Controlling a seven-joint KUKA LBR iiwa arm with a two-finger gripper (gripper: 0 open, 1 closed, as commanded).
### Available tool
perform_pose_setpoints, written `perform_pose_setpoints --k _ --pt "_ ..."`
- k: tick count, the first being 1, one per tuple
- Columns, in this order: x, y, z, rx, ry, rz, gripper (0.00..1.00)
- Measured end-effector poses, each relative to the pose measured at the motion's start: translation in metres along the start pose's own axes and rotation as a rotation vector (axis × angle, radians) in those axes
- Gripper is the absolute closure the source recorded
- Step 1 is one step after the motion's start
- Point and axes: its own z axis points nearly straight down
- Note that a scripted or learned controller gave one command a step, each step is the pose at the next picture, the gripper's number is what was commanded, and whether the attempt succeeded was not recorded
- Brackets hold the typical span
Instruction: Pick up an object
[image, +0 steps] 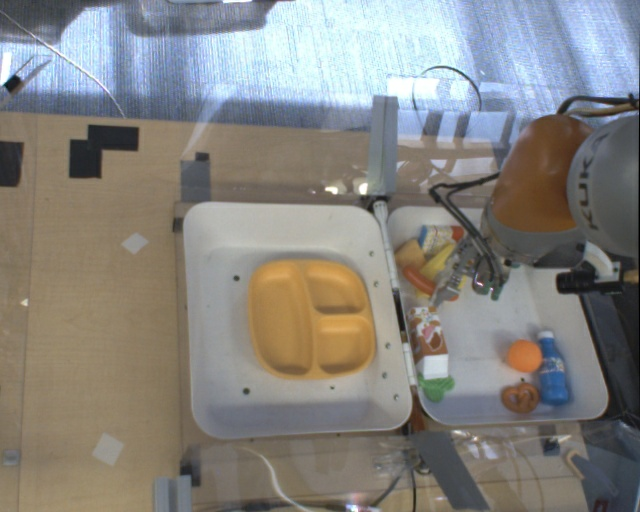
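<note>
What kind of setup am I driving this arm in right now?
Probably a lab bin-picking test cell: two white bins on a wooden bench, toy food and a small blue bottle as pick items, and a yellow divided plate.

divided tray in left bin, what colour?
Yellow-orange, plain; the divided tray shows clearly in the camera view.

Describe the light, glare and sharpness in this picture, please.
Camera view: bright striped light on the floor behind the bench; small glare spots near the divider; even light in both bins; yellow tray is sharp; gripper and toys beside it look slightly soft.
</note>
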Motion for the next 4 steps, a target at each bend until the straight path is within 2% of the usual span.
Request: perform_pose_setpoints --k 1,2,3,4 --pt "0.0 0.0 0.0 0.0 -0.001 0.001 0.0" --pt "-0.059 -0.038 0.039 0.0 -0.003 0.223 0.0" --pt "-0.062 -0.035 0.027 -0.003 -0.012 0.215 1.0" --pt "-0.008 -0.005 0.006 -0.001 0.0 0.13 1.0"
